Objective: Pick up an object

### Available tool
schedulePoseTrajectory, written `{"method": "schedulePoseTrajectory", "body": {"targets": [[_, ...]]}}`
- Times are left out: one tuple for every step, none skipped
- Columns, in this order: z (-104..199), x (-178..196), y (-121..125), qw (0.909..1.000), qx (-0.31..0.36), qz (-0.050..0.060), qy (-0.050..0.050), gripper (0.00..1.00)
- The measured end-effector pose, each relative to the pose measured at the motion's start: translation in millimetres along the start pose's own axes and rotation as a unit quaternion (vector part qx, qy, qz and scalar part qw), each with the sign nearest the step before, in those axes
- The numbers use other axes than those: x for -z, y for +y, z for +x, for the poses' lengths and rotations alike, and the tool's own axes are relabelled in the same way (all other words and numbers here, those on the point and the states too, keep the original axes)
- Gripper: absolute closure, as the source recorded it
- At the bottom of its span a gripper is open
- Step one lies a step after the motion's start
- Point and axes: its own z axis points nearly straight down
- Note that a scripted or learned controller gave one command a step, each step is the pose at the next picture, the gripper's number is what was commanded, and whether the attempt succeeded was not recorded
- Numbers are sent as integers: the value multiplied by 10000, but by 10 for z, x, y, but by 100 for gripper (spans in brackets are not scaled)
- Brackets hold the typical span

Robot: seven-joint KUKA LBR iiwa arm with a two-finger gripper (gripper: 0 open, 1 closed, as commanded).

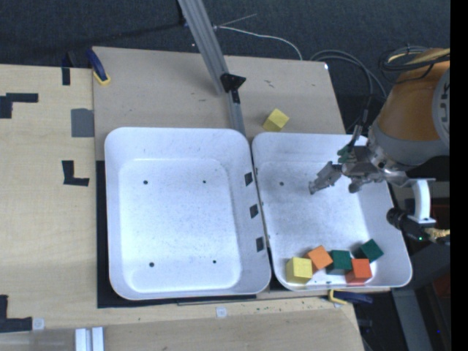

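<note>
Small coloured blocks are what the arm has to choose from, and most of them sit bunched in the near corner of the right-hand shallow white bin: a yellow cube, an orange cube, a dark green block, a red-orange cube and another dark green block, touching or just beside one another. One more yellow cube lies outside the bins on the tan wooden surface, just beyond the right bin's far rim. The left-hand white bin has nothing but specks on its floor. The grey two-finger gripper hangs over the middle of the right bin, well apart from the cluster, its fingers spread and nothing between them. As I judge it, no pick is made yet: the reach down to a block, the closing and the lift all remain.
</note>
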Motion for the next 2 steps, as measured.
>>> {"method": "schedulePoseTrajectory", "body": {"targets": [[211,-577,576,10000,16,10,-1,0],[703,285,1305,10000,31,-63,-5,0]]}}
